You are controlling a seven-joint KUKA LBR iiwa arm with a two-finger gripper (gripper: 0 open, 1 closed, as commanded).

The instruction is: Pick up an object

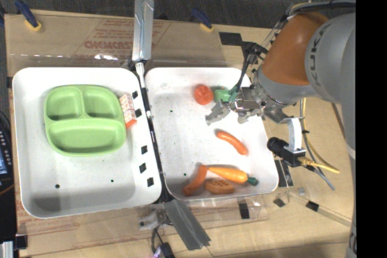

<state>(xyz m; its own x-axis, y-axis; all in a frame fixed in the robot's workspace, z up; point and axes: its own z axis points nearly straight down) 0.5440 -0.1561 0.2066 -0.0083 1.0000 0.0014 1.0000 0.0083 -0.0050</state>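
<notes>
The grey arm [314, 63] with its orange band is seen reaching over the right edge of the right bin [175, 148], with the gripper [228, 110] low over the bin's upper half. Its fingers [215, 115] are spread apart and nothing is held between them. The left bin [30, 178] lies well to the left of the fingers, and a green divided tray [84, 119] is set in it, with a small patterned packet [127, 107] touching the tray's right edge. A toy carrot [228, 174] is found well below the fingers, touching a brown sausage [195, 180] and a brown oval piece [219, 187]. An orange sausage [232, 142] lies just below the fingers. A red tomato [203, 93] sits just above and left of them, beside a small green piece [221, 93].
</notes>
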